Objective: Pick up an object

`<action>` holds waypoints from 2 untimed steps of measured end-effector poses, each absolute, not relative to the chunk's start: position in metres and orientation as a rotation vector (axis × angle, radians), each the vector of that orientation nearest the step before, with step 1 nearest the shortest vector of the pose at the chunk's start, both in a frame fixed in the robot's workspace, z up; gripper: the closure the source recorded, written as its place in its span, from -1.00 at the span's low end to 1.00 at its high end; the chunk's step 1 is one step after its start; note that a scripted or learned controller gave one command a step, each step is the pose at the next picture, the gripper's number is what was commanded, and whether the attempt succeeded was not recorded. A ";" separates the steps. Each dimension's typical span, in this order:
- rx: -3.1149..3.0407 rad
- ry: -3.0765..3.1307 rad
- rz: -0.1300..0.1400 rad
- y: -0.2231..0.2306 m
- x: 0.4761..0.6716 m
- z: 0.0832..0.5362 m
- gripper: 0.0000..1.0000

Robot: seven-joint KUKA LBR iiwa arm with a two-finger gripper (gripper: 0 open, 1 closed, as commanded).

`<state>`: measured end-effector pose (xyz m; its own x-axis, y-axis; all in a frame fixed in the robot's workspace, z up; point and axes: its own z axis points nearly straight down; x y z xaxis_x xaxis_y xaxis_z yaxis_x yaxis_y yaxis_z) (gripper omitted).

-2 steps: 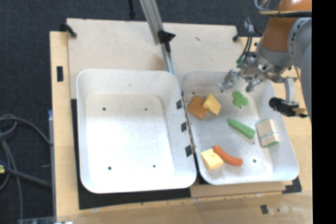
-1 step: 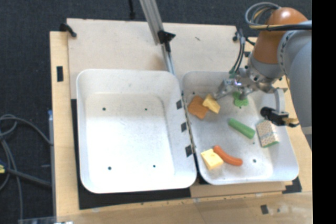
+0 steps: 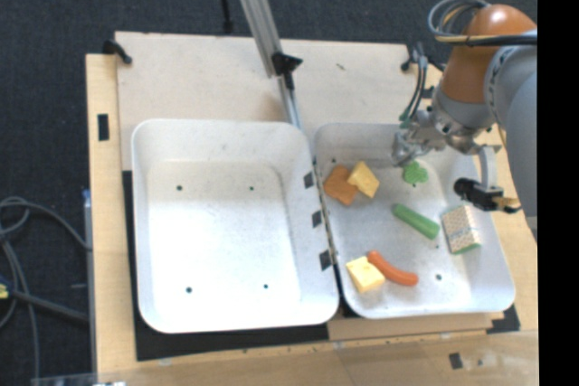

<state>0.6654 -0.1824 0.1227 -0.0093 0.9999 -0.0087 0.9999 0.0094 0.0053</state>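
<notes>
The right bin (image 3: 493, 285) holds several small things. A small green piece (image 3: 415, 174) lies near its back wall, directly under my gripper (image 3: 406, 152), which hangs just above it at the bin's far side. I cannot tell if the piece is touched. A brown-orange block (image 3: 338, 186) and a yellow wedge (image 3: 365, 179) sit together at the left. A green cylinder (image 3: 415, 221) lies in the middle, a speckled block (image 3: 461, 229) to its right. Near the front lie a yellow cube (image 3: 365, 274) and an orange carrot-like piece (image 3: 394, 269).
The left bin (image 3: 145, 194) stands beside the right one, sharing a raised middle edge (image 3: 323, 221). A slanted metal post (image 3: 262, 23) rises behind the bins. The arm's grey body with the orange band (image 3: 484, 59) leans in from the right.
</notes>
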 end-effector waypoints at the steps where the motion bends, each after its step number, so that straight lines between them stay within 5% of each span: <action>1: 2.206 2.226 0.009 -0.185 0.674 0.187 1.00; 2: 2.207 2.225 0.008 -0.186 0.675 0.242 1.00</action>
<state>0.6753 -0.1864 0.2422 -0.0081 1.0000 -0.0017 0.9999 0.0081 0.0089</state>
